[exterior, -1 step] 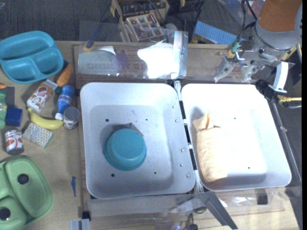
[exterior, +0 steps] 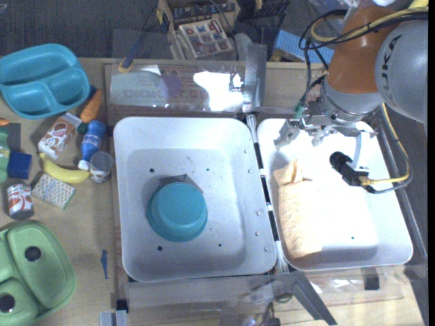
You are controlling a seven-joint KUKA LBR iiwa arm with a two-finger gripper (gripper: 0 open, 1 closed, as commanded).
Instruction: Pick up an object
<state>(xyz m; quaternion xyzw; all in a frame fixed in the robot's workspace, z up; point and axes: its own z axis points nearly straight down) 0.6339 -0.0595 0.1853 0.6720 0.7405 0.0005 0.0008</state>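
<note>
Half-hidden end effector (exterior: 319,129) (arm-covered)

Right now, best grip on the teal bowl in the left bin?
Probably the teal bowl's rim, from straight above. It seems to sit mouth-up and alone mid-bin, too wide to span, so one finger inside and one outside the wall looks the likeliest hold.

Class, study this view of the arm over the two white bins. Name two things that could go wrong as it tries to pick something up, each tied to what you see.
1. The gripper hangs near the back of the right bin, while the tan sponge lies against the left wall; a descent here may close on nothing.
2. The blue bowl in the left bin sits upside down, and its rounded surface may slip from two fingers.
</note>
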